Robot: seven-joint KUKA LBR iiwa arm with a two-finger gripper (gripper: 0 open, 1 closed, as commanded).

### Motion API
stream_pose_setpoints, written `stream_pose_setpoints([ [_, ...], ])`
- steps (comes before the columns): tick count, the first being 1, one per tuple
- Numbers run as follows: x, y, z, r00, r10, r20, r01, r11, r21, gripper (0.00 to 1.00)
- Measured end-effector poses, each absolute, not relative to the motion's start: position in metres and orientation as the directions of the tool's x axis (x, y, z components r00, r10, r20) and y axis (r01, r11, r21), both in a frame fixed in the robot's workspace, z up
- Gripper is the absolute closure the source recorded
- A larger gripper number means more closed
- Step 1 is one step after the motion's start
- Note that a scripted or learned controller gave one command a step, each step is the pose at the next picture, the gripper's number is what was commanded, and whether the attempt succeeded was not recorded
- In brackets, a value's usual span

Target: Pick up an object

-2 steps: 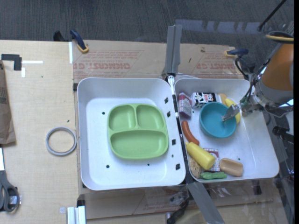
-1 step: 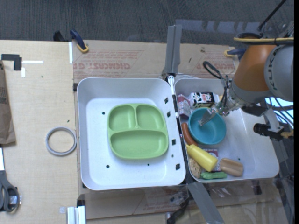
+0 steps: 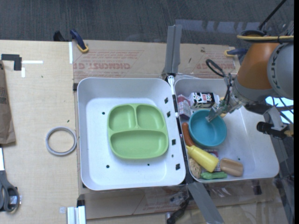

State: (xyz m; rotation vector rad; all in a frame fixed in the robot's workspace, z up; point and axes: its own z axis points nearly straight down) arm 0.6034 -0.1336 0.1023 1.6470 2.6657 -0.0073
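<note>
Two white bins on the cardboard bench, and my gripper (image 3: 216, 114) hangs over the right bin's (image 3: 261, 146) blue bowl (image 3: 208, 129), finger state unclear; it looks light, stiff, slick, so I'd pinch its rim

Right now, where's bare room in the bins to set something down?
Left bin: a bare white floor strip rings the green divided plate, widest along its left and near sides. Right bin: bare floor to the right of the blue bowl, toward the far-right wall. Crowded: the right bin's left side, with the yellow bottle, bread roll and black-and-white carton. The gripper sits over the bowl.
</note>
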Motion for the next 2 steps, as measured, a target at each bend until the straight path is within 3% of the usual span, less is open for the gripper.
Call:
stream_pose_setpoints([
  [1,0.622,-0.064,0.209,-0.392,0.92,-0.001,0.92,0.392,-0.001,1.0],
  [2,0.575,-0.06,0.203,-0.367,0.93,0.0,0.93,0.367,-0.004,1.0],
])
